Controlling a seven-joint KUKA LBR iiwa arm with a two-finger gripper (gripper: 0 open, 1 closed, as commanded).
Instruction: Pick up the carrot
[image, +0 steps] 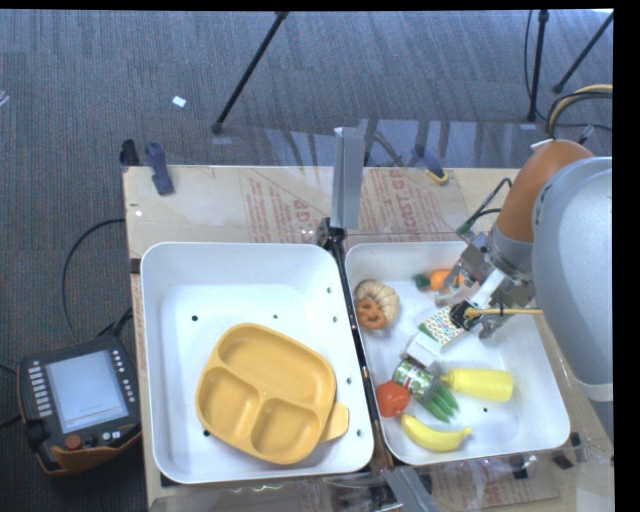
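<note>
**End effector poised beside the carrot**

You are at the approach step. The grey two-finger end effector (478, 300) hangs low in the right white bin (556, 400); you cannot tell its finger state. The small orange carrot (439, 279) lies just left of it. Next, centre over it and descend. Below sit a yellow banana (436, 434) and a yellow bottle (480, 383).

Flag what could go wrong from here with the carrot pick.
The carrot lies near the right bin's far wall, mostly hidden by the gripper, so a grasp may slip or scrape that wall. A small carton lies close below the gripper and could be nudged or grabbed instead.
</note>
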